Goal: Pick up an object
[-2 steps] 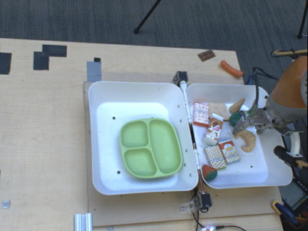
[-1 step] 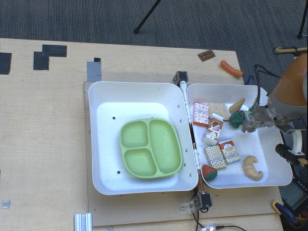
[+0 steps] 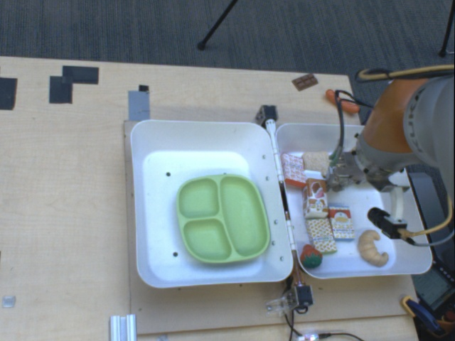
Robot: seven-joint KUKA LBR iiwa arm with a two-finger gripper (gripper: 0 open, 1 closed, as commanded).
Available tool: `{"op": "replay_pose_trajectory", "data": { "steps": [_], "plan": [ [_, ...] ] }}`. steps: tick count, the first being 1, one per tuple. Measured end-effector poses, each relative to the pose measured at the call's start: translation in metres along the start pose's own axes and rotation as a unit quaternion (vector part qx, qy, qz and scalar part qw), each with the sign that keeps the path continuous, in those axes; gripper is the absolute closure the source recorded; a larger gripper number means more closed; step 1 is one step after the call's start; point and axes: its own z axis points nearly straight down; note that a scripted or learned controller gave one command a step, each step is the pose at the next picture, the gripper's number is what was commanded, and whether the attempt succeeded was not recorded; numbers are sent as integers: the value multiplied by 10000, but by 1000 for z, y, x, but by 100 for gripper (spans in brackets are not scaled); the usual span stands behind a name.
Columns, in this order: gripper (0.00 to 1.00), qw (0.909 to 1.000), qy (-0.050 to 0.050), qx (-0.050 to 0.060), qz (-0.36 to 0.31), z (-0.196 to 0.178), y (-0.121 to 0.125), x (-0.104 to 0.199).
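The right bin (image 3: pixel 310 131) holds several small items. A red and white packet (image 3: pixel 292 168) and a pale packet (image 3: pixel 316 161) lie at its back left. In front of them are a brown and red carton (image 3: pixel 316 198), a yellow patterned box (image 3: pixel 322 235) and an orange and white box (image 3: pixel 342 224). A croissant (image 3: pixel 372 248) lies at the front right, and a red and green fruit (image 3: pixel 311 256) at the front left corner. My gripper (image 3: pixel 333 174) hangs low over the bin, just right of the carton and beside the pale packet.
The left bin (image 3: pixel 151 190) bears a green divided plate (image 3: pixel 222 219). A clamp and rail (image 3: pixel 271 123) run between the bins. My grey arm with its orange band (image 3: pixel 389 123) covers the right bin's back right. Cables (image 3: pixel 295 300) lie at the bench front.
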Motion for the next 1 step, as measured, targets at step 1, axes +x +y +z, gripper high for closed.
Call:
{"op": "replay_pose_trajectory", "data": {
  "steps": [1],
  "plan": [
    [0,9999,-102,-20,45,-1,-2,-12]
  ]
}}
